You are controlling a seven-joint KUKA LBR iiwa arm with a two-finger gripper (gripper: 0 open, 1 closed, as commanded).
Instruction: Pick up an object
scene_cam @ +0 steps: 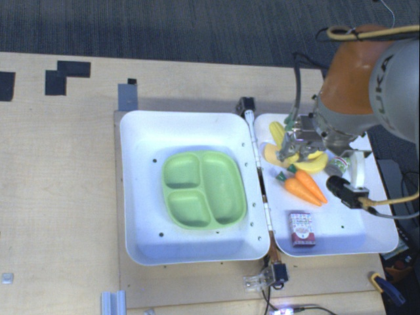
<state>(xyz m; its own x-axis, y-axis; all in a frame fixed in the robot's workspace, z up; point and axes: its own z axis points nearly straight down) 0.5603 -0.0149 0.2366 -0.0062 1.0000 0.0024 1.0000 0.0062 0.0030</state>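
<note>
While the arm [367, 71] leans in over the right bin [387, 241], its gripper [294, 144] hangs low above the cluster of toy food near that bin's far left corner; whether its claw is open or closed cannot be told, since the metal parts blur into the yellow pieces beneath. A sensible target, in my judgement, is the yellow banana [314, 165] just below the gripper, or the carrots [305, 187] lying just beside it toward the bin's middle; to do the step well the descent should centre on one piece alone, straddling its narrow width, because the pieces touch and a sloppy close could pinch two or push them apart. Counted: two white bins; one green divided plate [203, 189] in the middle of the left bin [141, 241]; about three yellow pieces, though overlap makes that uncertain; two orange carrots side by side; one small red carton [302, 229] near the right bin's near left corner.
</note>
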